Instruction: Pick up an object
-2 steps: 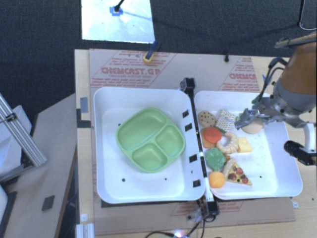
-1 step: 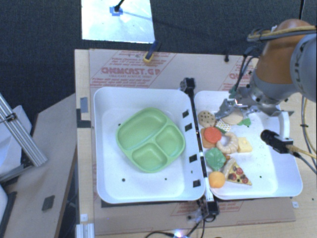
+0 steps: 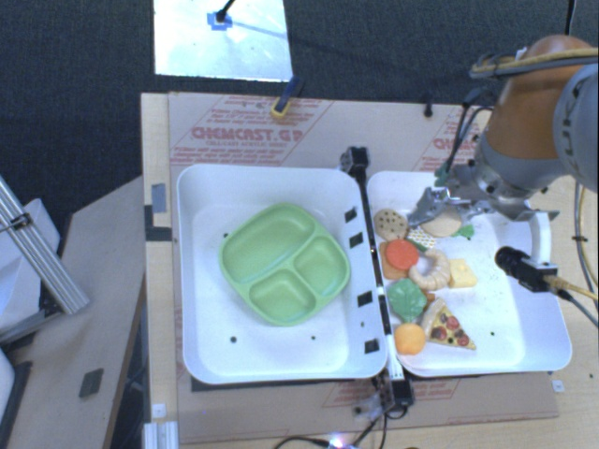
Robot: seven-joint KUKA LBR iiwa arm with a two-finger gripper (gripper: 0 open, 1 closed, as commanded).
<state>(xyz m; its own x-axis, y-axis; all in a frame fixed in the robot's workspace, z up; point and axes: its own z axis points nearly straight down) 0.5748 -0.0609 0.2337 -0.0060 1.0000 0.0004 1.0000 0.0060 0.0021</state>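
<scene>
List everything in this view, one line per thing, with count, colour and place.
Bins: 2, white, side by side on the bench.
Divided plate: 1, light green, three compartments, in the left bin.
Cookie: 1, tan with dark chips, right bin near the divider.
Tomato-like round piece: 1, red-orange, below the cookie.
Ring-shaped piece: 1, pale tan, middle of the right bin.
Cheese-like block: 1, yellow, right of the ring.
Leafy vegetable piece: 1, green, below the ring.
Orange ball: 1, orange, front of the right bin.
Pizza slice: 1, yellow and red, beside the orange ball.
Pale flat piece: 1, cream, under the gripper.
Cardboard sheet: 1, brown, under the bins.
Gripper: 1, grey, over the back of the right bin.
</scene>
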